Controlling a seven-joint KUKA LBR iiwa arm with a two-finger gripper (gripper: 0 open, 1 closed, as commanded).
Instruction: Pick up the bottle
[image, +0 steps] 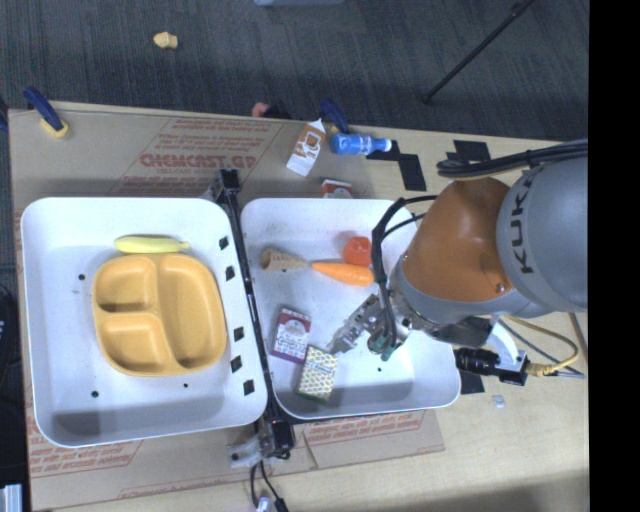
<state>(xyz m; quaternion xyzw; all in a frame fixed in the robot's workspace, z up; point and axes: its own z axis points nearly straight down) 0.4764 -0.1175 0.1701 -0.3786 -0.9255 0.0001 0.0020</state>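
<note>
There were two white bins side by side on the bench. The right bin (430, 395) is the landmark here. The gripper (368, 335) was low inside the right bin, near its middle. Its metal parts were bunched and blurry, so I could not tell how open it was. I saw nothing held in it. The grey arm (545, 240) with its orange band (455, 250) hung over the right side of that bin.

The bottle (357, 145) was small and blue with a white cap. It lay on its side on the cardboard outside the right bin, beyond its far edge, well apart from the gripper. A small carton (306, 148) lay just left of the bottle.

Inside the right bin, a carrot (342, 272) lay near the far side. A red round thing (357, 248) sat just behind it. A tan cone-shaped thing (283, 262) lay to the carrot's left. A purple packet (291, 335) and a green patterned box (318, 374) lay near the bin's left front, beside the gripper.

Left of the right bin, the left bin (50, 400) held a yellow tray (158, 313) with three parts. A banana (151, 244) lay just behind the tray.
</note>
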